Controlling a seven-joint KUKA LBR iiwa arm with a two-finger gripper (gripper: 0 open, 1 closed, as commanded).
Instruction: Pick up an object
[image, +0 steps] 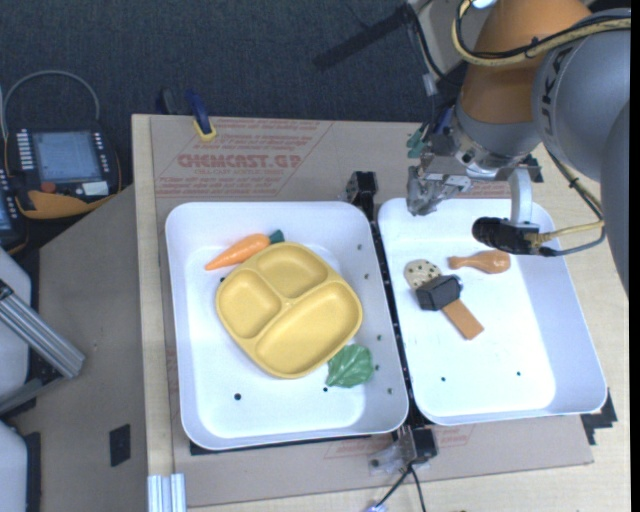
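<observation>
Your gripper (424, 200) hangs over the far left corner of the right bin (560, 400), and no object shows in it. From this slant you cannot tell whether it is spread or closed, since the wrist hides most of it. So count the pick as not yet made. Everything you might take still lies in the bins. Closest are a speckled tan cookie (421, 271) and, touching it, a black block (439, 292) that seems to sit on one end of a tan strip (463, 320). A tan drumstick-shaped piece (481, 262) lies just beside them. In the left bin (185, 330), a yellow divided plate (288, 308) has a carrot (237, 251) at its far edge and a green leaf (350, 366) at its near edge. What is left, by my reading, is nearly the whole job: settle on a target, descend, close and lift.
</observation>
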